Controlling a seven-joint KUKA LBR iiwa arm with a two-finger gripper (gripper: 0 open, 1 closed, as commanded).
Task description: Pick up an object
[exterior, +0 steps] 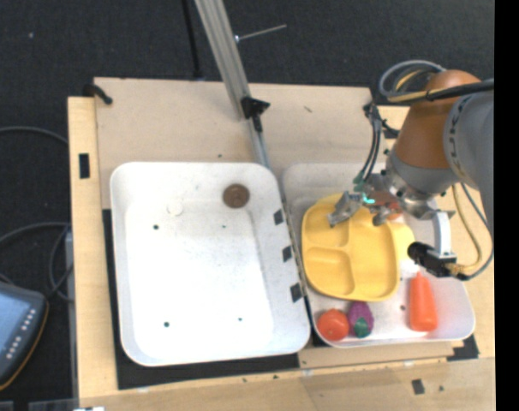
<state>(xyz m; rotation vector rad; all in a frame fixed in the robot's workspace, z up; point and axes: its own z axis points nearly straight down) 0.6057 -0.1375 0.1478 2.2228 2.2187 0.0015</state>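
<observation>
My gripper hangs over the far rim of a yellow divided plate in the right bin. Its two fingers are spread apart, open, with nothing held between them. At the bin's near edge lie a red tomato and a small purple item. An orange carrot lies to the right of the plate. A brown round disc rests in the left bin, near its far wall.
A metal pole slants up from the bench between the bins. The arm's grey body and orange band cover the right bin's far right corner. Black clips sit along the gap between the bins.
</observation>
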